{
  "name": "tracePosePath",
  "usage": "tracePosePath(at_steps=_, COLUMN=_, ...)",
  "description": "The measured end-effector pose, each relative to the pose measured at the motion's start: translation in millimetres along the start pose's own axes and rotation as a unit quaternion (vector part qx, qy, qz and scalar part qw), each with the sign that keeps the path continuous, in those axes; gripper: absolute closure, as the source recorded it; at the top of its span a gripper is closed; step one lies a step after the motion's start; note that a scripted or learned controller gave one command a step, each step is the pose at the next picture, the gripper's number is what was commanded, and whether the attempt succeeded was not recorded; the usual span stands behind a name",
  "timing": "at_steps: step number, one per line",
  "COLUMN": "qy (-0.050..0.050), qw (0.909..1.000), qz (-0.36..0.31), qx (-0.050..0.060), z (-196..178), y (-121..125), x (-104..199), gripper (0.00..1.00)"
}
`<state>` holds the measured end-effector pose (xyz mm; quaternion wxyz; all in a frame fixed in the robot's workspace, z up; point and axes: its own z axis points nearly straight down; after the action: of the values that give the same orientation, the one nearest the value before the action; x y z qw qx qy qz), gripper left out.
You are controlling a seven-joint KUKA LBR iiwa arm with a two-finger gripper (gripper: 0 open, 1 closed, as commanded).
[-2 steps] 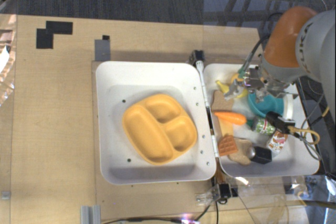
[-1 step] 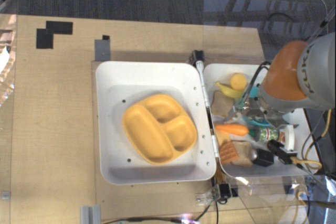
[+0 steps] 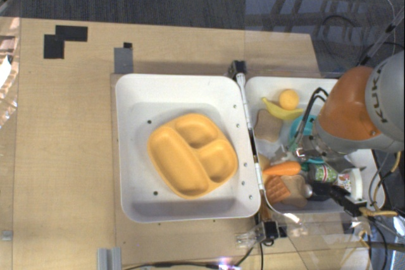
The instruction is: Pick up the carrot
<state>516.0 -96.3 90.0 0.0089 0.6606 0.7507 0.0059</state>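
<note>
Here the carrot [image 3: 282,169] lies just beside the pincer [image 3: 302,155].

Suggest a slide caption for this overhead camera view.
Arm hovering over the right bin, carrot lying inside.

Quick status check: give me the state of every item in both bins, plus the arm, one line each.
carrot: lying flat in the right bin, not lifted.
yellow divided plate: upright in the left bin, nothing in its compartments.
banana: lying at the right bin's far end.
yellow ball: resting against the banana.
bottle: on its side, under the arm.
arm: low over the right bin.
</note>
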Motion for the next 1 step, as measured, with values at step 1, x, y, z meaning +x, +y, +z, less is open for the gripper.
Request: tracePosePath(at_steps=1, qy=-0.002, qw=1.0, qz=-0.002, qx=-0.007, z=-13.4, y=5.1, x=-0.2, gripper=1.0)
